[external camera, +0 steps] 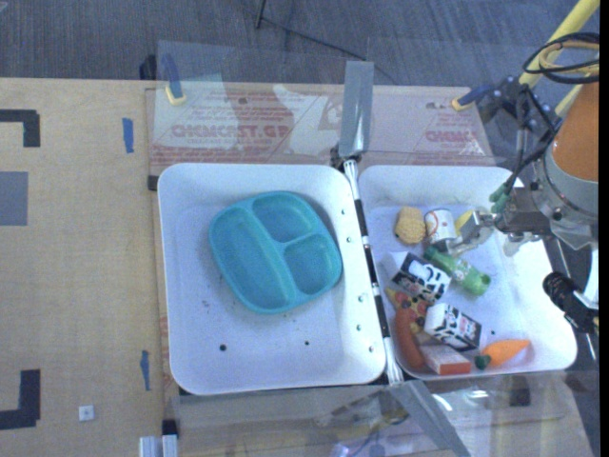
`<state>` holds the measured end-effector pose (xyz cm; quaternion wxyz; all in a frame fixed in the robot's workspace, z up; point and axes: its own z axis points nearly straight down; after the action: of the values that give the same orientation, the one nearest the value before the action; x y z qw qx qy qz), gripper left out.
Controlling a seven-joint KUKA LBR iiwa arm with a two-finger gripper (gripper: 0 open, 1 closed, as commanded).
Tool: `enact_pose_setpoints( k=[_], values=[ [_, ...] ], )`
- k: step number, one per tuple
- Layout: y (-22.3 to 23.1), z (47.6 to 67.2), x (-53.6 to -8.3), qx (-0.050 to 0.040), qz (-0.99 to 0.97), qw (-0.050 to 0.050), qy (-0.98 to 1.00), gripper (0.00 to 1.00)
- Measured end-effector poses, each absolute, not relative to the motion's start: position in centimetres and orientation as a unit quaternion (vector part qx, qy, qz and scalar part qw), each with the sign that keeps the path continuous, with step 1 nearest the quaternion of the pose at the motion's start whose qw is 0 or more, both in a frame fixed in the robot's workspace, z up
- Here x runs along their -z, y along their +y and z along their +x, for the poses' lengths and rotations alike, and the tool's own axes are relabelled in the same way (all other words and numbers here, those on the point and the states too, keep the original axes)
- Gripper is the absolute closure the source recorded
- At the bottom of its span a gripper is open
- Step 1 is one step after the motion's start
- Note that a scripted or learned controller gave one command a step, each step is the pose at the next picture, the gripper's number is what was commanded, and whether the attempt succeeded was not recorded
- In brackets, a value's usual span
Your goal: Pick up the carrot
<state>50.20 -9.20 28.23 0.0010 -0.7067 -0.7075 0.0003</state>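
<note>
Carrot (504,352) sits in right bin (561,350), near front-right corner, just beside orange block (445,361). From my tool (463,243) it lies toward front edge and a bit right, well apart, clutter between. Long axis runs roughly left-right, green top at left end (tip pointing right). Orange body, small, smooth. Tool hangs low over green bottle (457,266); I cannot tell its state.

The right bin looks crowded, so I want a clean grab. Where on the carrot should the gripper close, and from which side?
Grip the carrot across its orange mid-body, coming straight down. It lies flat near the right bin's front corner, green end toward the small red-white box, so fingers should probably straddle its narrow width.
</note>
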Motion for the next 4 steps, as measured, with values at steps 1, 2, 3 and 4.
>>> enact_pose_setpoints(
  k=[1,2,3,4],
  values=[
    [-0.5,62.0,-20.5,0.0011,-0.626,-0.001,-0.780,0.00],
    [-6.3,55.5,-18.5,0.0001,-0.641,0.000,-0.768,0.00],
    [-9.3,57.0,-9.9,0.0034,-0.604,-0.004,-0.797,0.00],
    [-6.7,55.5,-18.5,0.0008,-0.567,-0.001,-0.823,0.00]
  ],
)
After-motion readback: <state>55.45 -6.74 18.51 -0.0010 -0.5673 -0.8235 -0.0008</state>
